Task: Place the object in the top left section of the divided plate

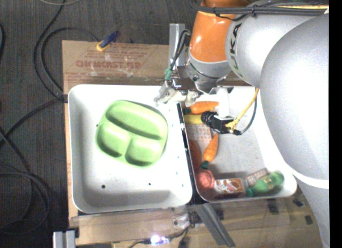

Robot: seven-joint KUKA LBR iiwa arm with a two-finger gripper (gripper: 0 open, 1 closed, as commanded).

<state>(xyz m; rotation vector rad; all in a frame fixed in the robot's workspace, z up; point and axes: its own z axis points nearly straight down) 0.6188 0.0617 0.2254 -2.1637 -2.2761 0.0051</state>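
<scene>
A green divided plate point(132, 133) lies in the left white bin point(85, 188), with one long section along its far side and two smaller ones nearer the front. My gripper point(172, 94) hangs over the far end of the rim between the two bins, just past the plate's upper right corner. Right beside it, under the wrist, an orange carrot point(204, 107) lies at the far end of the right bin point(240, 156). A second carrot point(211, 148) rests in the middle of that bin. I see nothing lying on the plate.
The right bin also holds a red piece point(194, 152), a round red fruit point(206, 178), a ketchup-style bottle point(231, 186) and a green item point(265, 184) along its front. A cardboard sheet point(115, 65) lies behind the left bin. The arm's bulk covers the right side.
</scene>
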